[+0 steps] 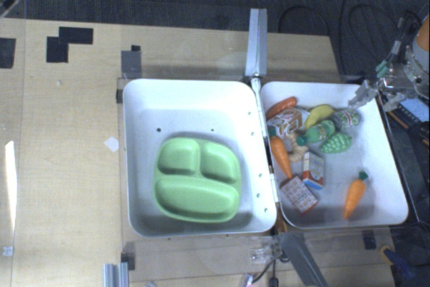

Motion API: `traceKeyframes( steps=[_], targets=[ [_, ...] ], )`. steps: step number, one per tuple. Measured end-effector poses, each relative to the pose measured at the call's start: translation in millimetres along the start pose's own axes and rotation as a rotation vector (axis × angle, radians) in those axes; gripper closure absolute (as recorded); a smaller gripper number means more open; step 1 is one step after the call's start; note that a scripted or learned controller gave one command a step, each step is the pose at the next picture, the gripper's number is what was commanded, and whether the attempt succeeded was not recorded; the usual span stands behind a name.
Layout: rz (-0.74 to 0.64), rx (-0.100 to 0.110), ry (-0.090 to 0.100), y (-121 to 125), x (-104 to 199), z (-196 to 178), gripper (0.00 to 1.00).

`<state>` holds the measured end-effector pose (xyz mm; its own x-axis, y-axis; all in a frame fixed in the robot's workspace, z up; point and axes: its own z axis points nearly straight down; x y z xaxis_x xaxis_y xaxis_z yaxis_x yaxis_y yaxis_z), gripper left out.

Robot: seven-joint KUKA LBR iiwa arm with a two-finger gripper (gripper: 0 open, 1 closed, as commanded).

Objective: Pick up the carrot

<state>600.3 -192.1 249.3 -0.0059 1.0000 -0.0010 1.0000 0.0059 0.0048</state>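
I see my claw point(363, 95) over the far right corner of the right bin point(396, 201); I cannot tell its state. One carrot point(354, 194) lies well apart near the bin's front right, another carrot point(281, 156) lies along the bin's left wall.

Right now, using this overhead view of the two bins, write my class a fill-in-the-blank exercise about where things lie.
1. The green divided tray lies in the ____ bin.
2. Two carrots lie in the right bin: one near the divider, one near the bin's ____ corner.
3. The yellow banana lies right of the red ____.
4. The end effector is at the right bin's ____ rim.

Missing words: left; front right; sausage; far
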Motion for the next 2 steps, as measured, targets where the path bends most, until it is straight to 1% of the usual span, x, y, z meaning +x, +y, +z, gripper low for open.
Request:
traceKeyframes(
  steps=[1, 2],
  targets=[
    [-0.042, 0.001, 0.000, -81.5, -7.7, 86.0, 0.00],
    [-0.125, -0.003, -0.001, -106.3, -12.3, 153.4, 0.00]
  ],
)
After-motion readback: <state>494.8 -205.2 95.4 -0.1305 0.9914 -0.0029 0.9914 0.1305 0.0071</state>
